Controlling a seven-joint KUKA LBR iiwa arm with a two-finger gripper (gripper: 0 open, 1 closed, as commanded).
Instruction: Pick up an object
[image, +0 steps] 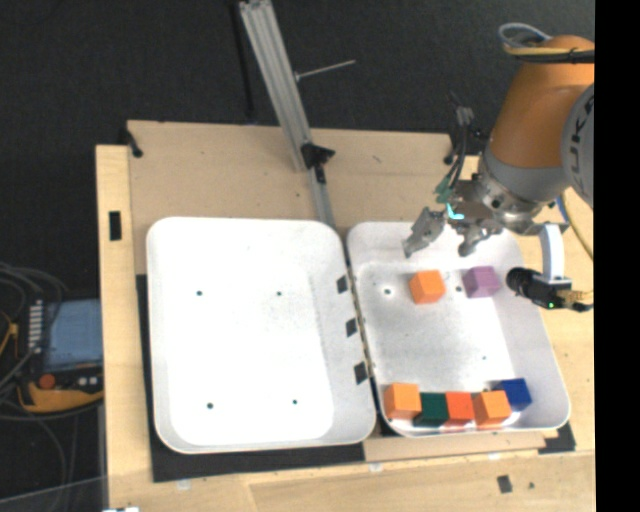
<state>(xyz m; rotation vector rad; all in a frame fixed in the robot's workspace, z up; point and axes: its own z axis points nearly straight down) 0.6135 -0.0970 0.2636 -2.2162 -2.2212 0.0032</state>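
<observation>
Two bins are carried by the desk (200, 170). The claw (447, 237) is seen spread open and gripping nothing, above the right bin (520, 340) at its 12 o'clock edge. An orange cube (427, 287) lies just below at 6 o'clock, a purple cube (481, 281) beside it at 3 o'clock, apparently untouched.

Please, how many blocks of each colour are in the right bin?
Orange blocks: 4
Purple block: 1
Green block: 1
Blue block: 1
Total: 7, all in the right bin.
</observation>
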